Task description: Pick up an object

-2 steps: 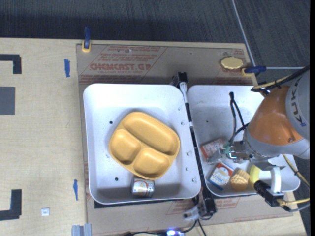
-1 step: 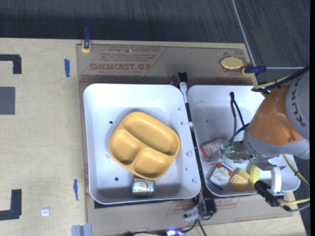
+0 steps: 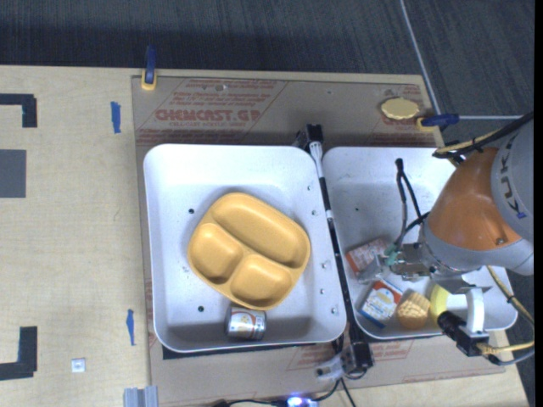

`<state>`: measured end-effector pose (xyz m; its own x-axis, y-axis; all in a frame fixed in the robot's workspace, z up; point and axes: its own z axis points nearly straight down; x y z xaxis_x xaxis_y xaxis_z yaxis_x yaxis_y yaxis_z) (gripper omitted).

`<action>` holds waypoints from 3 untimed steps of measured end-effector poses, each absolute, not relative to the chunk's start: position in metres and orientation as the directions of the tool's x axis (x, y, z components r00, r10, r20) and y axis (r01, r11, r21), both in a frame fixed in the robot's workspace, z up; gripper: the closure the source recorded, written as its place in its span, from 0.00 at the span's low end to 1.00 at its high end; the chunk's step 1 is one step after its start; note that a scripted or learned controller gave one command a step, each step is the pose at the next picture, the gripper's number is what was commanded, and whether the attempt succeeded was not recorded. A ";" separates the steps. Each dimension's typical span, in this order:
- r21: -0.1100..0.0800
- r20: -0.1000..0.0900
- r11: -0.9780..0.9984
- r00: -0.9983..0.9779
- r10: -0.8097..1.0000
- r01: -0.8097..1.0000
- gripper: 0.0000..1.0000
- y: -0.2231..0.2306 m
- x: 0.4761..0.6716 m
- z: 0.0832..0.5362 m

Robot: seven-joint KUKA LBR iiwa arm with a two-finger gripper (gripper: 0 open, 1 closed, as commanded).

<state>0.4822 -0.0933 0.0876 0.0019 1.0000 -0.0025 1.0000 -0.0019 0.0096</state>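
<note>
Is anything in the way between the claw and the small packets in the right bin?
Nothing visible blocks it. The claw hangs right over the right bin, beside the red packet, with the carton and the waffle piece just below it, all lying uncovered.

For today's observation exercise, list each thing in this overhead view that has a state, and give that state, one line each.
Yellow divided tray: right way up, lying at an angle in the left bin.
Can: on its side, by the left bin's near wall.
Reddish packet: lying flat in the right bin.
Small carton: lying in the right bin, beside a tan wedge.
Arm: reaching over the right bin.
</note>
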 end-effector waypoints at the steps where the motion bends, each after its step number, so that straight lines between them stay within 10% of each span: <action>1: 0.006 0.002 0.001 -0.001 1.000 1.000 0.00 -0.099 0.481 0.087; 3: 0.009 -0.003 -0.002 0.002 1.000 1.000 0.00 -0.094 0.482 0.088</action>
